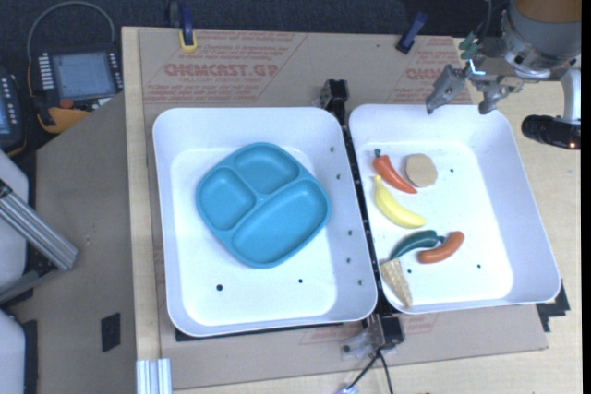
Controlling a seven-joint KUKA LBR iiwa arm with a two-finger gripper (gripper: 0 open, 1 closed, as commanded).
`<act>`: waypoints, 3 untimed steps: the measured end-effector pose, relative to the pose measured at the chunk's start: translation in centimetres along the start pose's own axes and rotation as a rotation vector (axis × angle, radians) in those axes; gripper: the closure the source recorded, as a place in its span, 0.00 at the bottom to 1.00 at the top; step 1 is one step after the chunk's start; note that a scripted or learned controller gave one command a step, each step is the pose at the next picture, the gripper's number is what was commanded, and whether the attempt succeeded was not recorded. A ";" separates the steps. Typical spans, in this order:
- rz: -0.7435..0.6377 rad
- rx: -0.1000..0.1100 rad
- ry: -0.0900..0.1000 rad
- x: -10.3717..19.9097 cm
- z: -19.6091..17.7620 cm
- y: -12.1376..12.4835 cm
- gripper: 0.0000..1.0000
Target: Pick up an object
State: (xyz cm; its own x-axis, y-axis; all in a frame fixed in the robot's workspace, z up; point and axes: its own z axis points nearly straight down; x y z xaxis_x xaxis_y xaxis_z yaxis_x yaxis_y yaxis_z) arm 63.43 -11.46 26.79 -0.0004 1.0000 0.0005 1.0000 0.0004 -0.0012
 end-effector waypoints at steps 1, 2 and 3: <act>0.000 0.004 0.000 0.7 6.1 0.1 0.00; 0.000 0.005 0.001 0.9 12.4 0.3 0.00; 0.002 -0.010 -0.001 0.9 17.0 0.7 0.00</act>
